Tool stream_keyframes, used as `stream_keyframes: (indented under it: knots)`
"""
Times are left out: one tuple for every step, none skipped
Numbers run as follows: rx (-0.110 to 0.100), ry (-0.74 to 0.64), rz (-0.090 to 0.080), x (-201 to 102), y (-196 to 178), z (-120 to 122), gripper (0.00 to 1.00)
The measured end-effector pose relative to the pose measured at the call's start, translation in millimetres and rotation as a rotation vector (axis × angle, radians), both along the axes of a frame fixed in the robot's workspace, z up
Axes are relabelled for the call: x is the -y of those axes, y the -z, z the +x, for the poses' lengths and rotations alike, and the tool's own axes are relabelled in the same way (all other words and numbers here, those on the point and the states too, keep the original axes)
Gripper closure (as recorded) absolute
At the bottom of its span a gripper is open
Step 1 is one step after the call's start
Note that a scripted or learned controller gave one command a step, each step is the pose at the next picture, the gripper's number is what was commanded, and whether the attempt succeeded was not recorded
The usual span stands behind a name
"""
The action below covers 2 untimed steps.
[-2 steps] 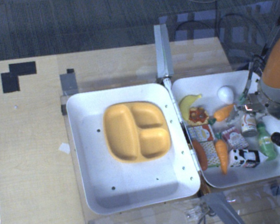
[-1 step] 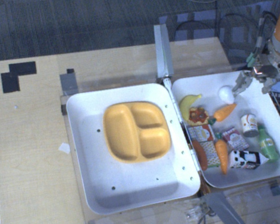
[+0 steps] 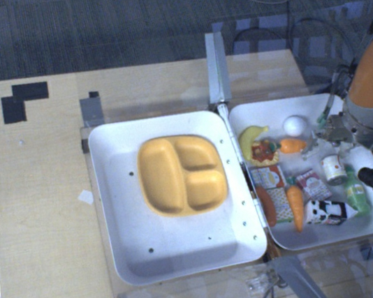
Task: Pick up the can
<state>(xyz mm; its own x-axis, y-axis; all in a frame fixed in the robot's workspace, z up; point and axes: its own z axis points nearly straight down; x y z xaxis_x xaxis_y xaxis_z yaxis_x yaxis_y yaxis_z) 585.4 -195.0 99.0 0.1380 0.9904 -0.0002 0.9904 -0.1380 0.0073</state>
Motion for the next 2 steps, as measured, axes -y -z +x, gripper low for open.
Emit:
stream_keyframes:
  knots:
    - [0.005, -0.026, -0.001, 3, 10, -31, 0.00]
    - [0.013, -0.028, -0.002, 3, -3, -28, 1.00]
